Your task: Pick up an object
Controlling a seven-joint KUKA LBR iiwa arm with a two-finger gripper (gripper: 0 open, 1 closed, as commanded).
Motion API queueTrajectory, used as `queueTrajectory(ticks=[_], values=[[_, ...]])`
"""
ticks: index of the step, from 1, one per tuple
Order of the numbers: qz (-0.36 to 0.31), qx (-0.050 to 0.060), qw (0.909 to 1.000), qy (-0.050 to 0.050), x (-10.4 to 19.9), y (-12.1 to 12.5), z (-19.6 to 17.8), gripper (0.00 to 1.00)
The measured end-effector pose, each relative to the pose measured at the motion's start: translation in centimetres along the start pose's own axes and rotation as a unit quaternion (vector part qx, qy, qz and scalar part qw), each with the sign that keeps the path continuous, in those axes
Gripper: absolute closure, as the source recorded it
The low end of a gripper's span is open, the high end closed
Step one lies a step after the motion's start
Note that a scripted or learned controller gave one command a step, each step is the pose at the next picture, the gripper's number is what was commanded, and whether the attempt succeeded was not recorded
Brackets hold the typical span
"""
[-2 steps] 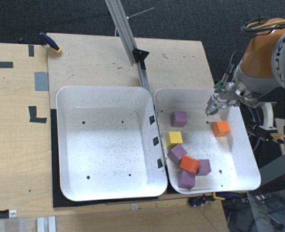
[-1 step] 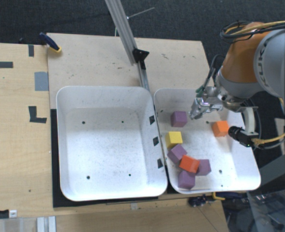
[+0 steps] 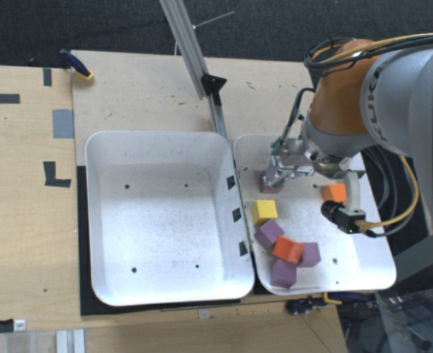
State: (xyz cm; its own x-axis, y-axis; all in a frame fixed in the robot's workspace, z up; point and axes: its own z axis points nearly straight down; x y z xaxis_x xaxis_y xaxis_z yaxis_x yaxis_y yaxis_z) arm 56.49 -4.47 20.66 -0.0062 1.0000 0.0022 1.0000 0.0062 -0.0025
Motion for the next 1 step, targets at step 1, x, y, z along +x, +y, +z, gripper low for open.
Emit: queueTrajectory(ticks=[1], values=[[-0.001, -0.001, 1.0000, 0.000, 6.43, -0.22, -0.90, 1.00]])
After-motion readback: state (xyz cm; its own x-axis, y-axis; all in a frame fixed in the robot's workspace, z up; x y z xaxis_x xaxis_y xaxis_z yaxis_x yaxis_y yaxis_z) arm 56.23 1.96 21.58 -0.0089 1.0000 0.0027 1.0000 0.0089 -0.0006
